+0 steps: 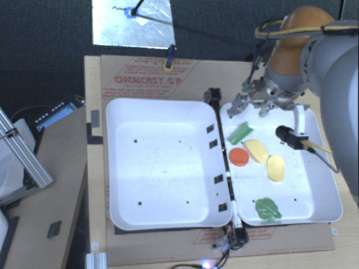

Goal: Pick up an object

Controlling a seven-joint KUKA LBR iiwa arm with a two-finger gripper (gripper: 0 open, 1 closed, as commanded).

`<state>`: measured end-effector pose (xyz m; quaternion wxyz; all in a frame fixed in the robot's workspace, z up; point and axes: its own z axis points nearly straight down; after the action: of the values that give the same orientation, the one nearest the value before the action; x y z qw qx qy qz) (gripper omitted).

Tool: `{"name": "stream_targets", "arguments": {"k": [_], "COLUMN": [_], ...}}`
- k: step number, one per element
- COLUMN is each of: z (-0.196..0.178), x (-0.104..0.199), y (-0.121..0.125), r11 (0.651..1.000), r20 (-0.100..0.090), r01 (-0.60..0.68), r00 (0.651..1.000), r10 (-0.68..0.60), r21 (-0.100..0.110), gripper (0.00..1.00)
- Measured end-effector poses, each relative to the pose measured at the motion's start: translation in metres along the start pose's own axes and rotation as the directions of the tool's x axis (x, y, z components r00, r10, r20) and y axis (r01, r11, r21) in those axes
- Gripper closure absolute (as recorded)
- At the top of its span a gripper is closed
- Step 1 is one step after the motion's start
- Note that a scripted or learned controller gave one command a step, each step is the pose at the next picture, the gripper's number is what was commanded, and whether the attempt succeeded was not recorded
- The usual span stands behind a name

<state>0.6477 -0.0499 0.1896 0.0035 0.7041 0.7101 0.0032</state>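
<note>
The surface (147, 76), a brown cardboard-covered bench top, carries two shallow white bins side by side. The left white bin (162, 170) occupies the centre of the frame. The right white bin (309, 194) sits at centre right and holds every loose item.

The grey arm with the orange band (331, 66) enters from the upper right. Its gripper (250, 106) hangs over the upper left corner of the right bin. I cannot tell whether it is spread or pressed together, and I see no item caught in it.

Items, in descending size:
- A crumpled green soft piece (267, 209) lies low in the right bin, near its front wall.
- A pale yellow oval piece (275, 168) lies mid-bin.
- A pale yellow oblong piece (256, 150) lies just beside the oval.
- A green oblong block (241, 133) lies just below the gripper, set at a slant.
- A red round disc (239, 157) lies near the bin's left wall, close against the yellow oblong.

Assessment: I judge the green block the likeliest target, being nearest. It looks light and stiff and probably smooth. I would grip it across its narrow width at mid-length, aligned to its slant. The disc looks flat and close to the wall, so it is a poor choice. The crumpled piece likely yields under pressure.
</note>
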Motion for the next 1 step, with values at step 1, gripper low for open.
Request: {"name": "stream_targets", "arguments": {"k": [1], "z": [0.0046], "x": [0.067], "y": [0.0229], "r11": [1.0], "r20": [-0.001], "r01": [0.001], "r00": [1.0], "r10": [-0.001], "r21": [0.005], "gripper": [0.0]}}
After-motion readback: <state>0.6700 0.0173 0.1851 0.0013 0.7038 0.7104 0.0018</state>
